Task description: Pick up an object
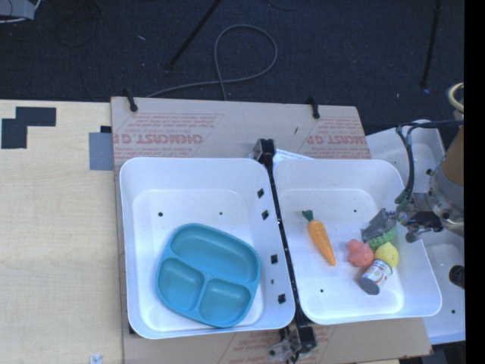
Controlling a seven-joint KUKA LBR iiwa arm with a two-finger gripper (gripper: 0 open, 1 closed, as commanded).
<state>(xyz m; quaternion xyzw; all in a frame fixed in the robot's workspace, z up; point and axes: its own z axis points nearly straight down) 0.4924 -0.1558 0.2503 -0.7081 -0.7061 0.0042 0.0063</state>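
Red print on the cardboard behind the two bins is mirrored and too faint to read. The left bin holds one blue divided tray. The right bin holds one carrot, long axis running from its green top at upper left to its tip at lower right, one pink lump, one yellow piece and one small can clustered near the right wall. The gripper hangs just above that cluster; whether it is parted or closed cannot be told.

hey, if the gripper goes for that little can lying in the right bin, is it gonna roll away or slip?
The can lies on its side, so a nudge would probably roll it across the smooth bin floor. Its round body may slip from two fingers unless they close across it. It rests against the yellow toy, so pushing it could shift that too. It looks small, likely light.
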